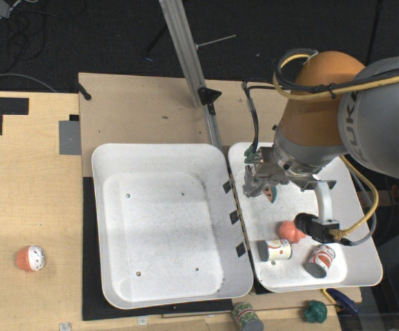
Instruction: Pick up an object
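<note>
1. Hanging low over the upper-left part of the right-hand shallow white plastic bin (364,271), the grey two-finger gripper (260,183) sits under the arm's orange band (320,98). The wrist hides it from above, so I cannot tell how far it is open. A small orange-and-teal scrap (273,194) shows at its lower edge, but nothing can be read as gripped.

2. Loose candidates lie at about 5 o'clock from the gripper, in the bin's lower half: a small red-orange rounded toy (290,231), a short white cylindrical cup with yellow print (278,250) lying on its side just below the toy, and a red-and-white printed can (320,258) tipped over at 3 o'clock from the cup.

3. Handling, as a judgement: all three look light. The toy is probably soft or rubbery and forgiving of a squeeze across its widest part.

4. The cup and can are likely stiff, smooth and prone to rolling; closing across the round body, at right angles to the long axis, would suit them better than pinching the ends.

5. The left-hand white bin (109,185) lies at 9 o'clock from the gripper.

6. On the wooden bench (20,185), well apart at 8 o'clock, rests a red-and-white ball (30,258).
</note>
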Available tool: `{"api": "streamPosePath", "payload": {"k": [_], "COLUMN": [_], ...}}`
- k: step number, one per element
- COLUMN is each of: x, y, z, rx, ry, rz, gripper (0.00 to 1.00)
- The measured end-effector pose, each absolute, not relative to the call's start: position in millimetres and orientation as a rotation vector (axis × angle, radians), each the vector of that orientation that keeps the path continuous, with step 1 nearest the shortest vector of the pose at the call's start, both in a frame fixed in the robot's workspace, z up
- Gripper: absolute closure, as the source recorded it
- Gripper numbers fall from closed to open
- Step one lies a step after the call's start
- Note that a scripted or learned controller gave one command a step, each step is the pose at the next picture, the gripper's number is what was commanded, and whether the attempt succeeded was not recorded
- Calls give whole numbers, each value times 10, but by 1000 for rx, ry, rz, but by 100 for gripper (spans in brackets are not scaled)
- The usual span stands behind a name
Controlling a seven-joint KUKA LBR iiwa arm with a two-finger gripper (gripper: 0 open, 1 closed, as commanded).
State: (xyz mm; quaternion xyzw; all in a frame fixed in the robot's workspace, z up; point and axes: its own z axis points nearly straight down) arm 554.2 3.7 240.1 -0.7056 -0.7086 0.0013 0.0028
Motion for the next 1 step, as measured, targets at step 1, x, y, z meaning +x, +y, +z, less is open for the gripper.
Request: {"api": "streamPosePath", "payload": {"k": [1], "x": [5347], "y": [630], "z": [2341], "rx": [-2212], "ry": [-2222], "rz": [5], "gripper": [100]}}
